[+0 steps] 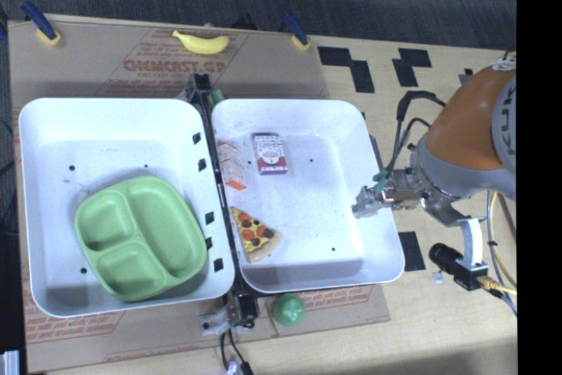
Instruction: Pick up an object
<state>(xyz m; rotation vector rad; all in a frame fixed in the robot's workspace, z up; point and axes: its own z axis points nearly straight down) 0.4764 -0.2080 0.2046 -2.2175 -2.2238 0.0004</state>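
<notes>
The right bin (299,111) holds a small red carton (270,153) near its back, a clear wrapper with an orange bit (231,166) by its left wall, and a toy pizza slice (253,233) at its front left. My gripper (369,202) hangs over the bin's right rim, apart from all of these. The orange and grey arm (470,140) reaches in from the right. Nothing shows between the fingers.
A green divided plate (139,235) lies in the left bin (53,118). A toy banana (201,40) rests on the cardboard behind the bins, and a green ball (287,308) lies in front of the right bin. Blue clamps (40,22) hold the cardboard's back edge.
</notes>
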